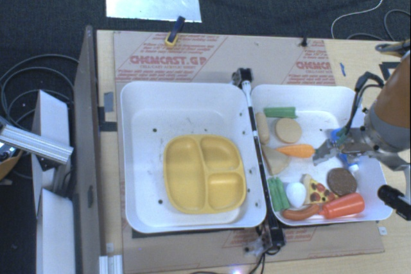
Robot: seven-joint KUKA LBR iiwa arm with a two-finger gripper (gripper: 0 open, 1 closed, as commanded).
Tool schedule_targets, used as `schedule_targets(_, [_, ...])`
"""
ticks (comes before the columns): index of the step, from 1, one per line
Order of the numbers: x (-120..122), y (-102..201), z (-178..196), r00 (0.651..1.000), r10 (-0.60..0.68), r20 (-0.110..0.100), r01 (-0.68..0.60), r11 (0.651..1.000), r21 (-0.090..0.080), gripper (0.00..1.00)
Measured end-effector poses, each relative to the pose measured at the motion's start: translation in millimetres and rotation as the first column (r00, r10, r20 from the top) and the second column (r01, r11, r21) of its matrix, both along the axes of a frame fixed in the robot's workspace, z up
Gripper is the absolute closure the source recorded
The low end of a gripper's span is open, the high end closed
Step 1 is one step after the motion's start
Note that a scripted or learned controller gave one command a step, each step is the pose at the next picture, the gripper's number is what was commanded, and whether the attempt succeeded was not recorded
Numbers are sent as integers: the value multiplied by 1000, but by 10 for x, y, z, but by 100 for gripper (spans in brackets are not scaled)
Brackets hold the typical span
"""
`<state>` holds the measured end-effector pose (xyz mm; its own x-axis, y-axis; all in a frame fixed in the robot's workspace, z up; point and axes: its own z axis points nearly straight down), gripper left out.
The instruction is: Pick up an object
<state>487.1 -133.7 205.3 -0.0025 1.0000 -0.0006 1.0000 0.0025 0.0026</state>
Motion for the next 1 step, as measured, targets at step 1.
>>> schedule_targets(1, [658, -2, -1012, 1000, 3, -3, -3, 1000, 0, 0])
